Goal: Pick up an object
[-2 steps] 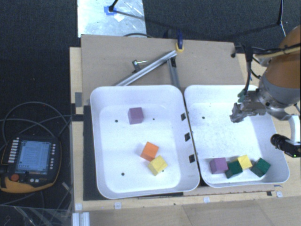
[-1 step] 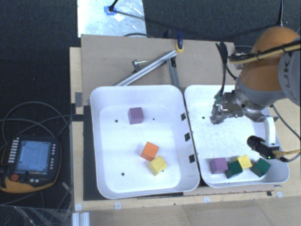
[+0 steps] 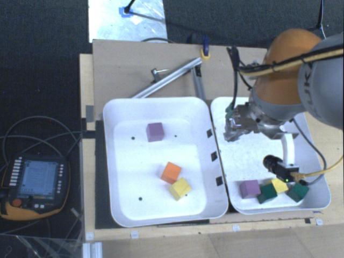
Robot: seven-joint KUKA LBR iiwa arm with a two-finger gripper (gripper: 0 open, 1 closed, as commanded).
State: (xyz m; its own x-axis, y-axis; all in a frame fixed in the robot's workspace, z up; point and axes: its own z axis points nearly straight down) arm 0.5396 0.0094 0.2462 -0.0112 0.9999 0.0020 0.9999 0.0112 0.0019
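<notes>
My gripper (image 3: 234, 128) hangs over the upper left part of the right bin (image 3: 236, 160), under the grey arm with its orange band (image 3: 285, 63). The wrist hides its tips. At that bin's front edge lie a purple cube (image 3: 249, 188), a dark green block (image 3: 266, 193), a yellow block (image 3: 279, 185) and a second green block (image 3: 297, 192), all well below the gripper in the view. The left bin (image 3: 123, 117) holds a purple cube (image 3: 155, 131), an orange cube (image 3: 171, 172) and a yellow cube (image 3: 180, 188).
A metal bar (image 3: 169, 77) lies slanted on the cardboard behind the left bin. A black camera module (image 3: 277, 167) on a white bracket hangs off the wrist above the right bin's blocks. A teach pendant (image 3: 35, 186) lies on the floor to the left.
</notes>
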